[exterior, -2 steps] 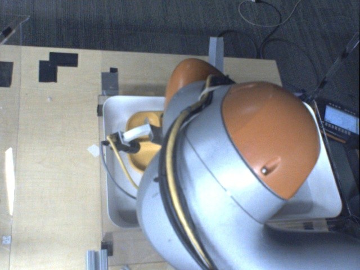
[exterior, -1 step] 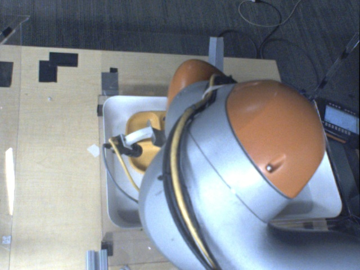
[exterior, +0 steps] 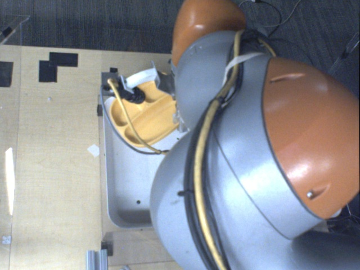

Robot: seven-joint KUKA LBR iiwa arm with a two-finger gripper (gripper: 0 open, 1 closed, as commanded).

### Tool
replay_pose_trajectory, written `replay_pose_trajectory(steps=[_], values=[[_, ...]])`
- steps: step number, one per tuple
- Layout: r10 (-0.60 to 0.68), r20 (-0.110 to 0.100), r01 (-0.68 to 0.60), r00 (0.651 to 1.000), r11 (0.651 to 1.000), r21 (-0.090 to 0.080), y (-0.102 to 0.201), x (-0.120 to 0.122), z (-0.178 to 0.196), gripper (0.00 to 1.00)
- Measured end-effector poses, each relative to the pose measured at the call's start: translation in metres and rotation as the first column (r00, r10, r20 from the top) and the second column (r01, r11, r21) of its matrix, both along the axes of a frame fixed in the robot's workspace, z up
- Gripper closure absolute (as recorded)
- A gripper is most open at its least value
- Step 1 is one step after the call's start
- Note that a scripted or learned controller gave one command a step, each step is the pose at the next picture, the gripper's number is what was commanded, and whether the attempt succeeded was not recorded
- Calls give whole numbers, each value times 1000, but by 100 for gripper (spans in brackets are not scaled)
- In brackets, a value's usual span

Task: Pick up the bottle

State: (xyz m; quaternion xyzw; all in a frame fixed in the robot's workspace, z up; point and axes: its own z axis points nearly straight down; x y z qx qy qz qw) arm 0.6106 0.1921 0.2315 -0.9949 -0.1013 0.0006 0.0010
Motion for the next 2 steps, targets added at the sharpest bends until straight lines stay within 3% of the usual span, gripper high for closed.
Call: replay_pose_trajectory(steps=[1, 2], values=[[0, 3, 0, 1000, 1000, -1, 0, 1, 1, 0], [7, 5, -7, 1000, 1000, 1, 44, 13, -133, 0]])
